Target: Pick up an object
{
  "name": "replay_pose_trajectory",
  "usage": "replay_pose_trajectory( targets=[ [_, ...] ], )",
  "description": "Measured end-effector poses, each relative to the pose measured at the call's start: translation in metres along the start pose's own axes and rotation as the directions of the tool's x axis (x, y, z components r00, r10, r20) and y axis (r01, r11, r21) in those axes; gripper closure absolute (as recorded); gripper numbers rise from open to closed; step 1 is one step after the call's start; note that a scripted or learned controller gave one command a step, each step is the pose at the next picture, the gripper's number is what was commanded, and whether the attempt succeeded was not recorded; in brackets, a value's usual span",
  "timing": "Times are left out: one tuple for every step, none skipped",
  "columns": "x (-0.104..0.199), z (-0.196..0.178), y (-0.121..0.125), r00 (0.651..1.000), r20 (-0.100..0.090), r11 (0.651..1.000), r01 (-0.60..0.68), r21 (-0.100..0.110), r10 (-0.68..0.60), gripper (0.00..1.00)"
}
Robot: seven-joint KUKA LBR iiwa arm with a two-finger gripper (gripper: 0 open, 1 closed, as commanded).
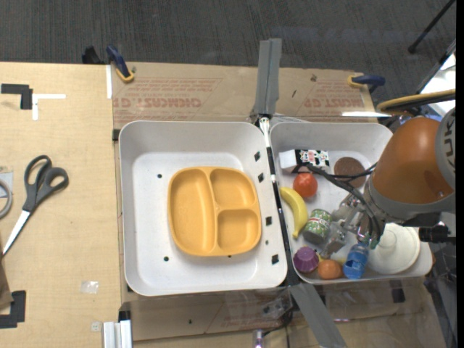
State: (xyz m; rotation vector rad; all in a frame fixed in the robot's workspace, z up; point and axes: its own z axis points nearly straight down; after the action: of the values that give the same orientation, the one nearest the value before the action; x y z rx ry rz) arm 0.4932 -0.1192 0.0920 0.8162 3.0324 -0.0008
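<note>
Your gripper [341,232] sits low in the right bin [377,130], beside the green can [317,225]; can't tell its state (too cluttered). Nothing visibly held. Center on one obj, e.g. the can, clear of the banana [295,207] & blue bottle [355,262], before closing.

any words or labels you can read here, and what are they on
Cardboard sheet behind the bins: red print, upside down and mirrored from this view, too blurred to read for sure.
Small black-and-white carton in the right bin: markings too small to read.
Green can: label unreadable.
Nothing else carries text.
</note>
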Motion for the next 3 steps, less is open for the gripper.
replay_pose_trajectory(
  targets=[
    [-0.085,-0.065,-0.028,0.989,0.003,0.989,0.150,0.000,-0.150,0.00],
    [-0.029,0.000,0.020,0.992,0.001,0.992,0.126,-0.001,-0.126,0.00],
    [0.003,0.000,0.017,0.997,0.000,0.997,0.075,0.000,-0.075,0.00]
  ],
)
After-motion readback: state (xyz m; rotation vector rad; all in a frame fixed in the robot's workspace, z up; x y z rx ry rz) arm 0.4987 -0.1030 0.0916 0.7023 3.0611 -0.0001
